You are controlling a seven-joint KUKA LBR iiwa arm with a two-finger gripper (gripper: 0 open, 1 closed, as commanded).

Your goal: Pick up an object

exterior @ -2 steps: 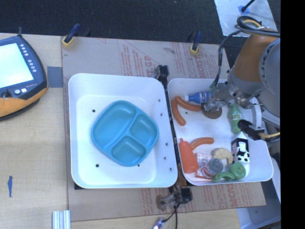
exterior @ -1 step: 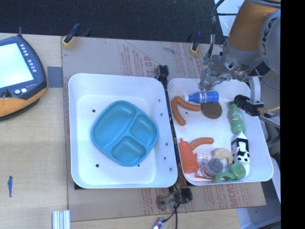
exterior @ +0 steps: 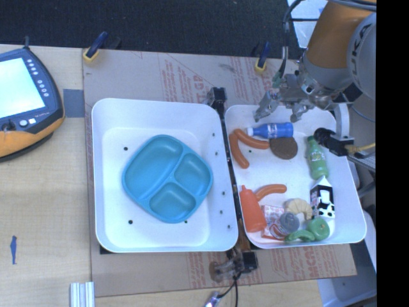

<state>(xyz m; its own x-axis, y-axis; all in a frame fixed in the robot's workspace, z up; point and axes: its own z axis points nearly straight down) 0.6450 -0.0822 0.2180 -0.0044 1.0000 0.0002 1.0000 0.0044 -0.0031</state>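
Leftward, one bin (exterior: 102,171) holds a blue plate (exterior: 167,178); the other (exterior: 351,190) holds toy food.

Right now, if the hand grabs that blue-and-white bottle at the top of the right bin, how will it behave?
The blue-and-white bottle lies on its side, so it probably rolls if nudged. It looks like smooth plastic, so likely slippery and light. A sausage lies just below it, and the hand is open above, so a push may shove both.
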